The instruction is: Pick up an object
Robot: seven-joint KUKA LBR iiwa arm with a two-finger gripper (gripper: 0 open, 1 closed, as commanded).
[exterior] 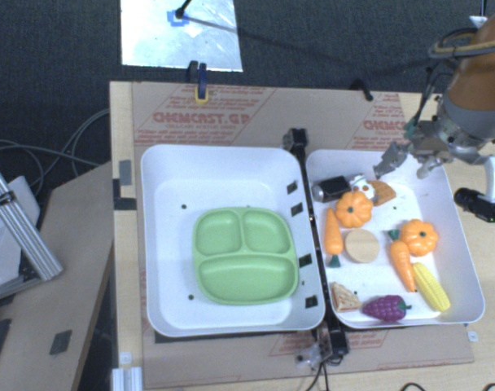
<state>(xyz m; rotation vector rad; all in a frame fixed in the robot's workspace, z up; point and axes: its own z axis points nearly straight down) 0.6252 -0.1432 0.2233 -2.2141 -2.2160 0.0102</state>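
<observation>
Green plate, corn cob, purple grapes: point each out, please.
Green plate (pixel 246 255), camera view, on the ridge between its compartments.
Corn cob (pixel 431 287), camera view, middle of the yellow cob.
Purple grapes (pixel 383 307), camera view, centre of the bunch.

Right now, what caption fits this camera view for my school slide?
Robot gripper hovers open over the right bin of toy food, beside a green divided plate in the left bin.
</observation>
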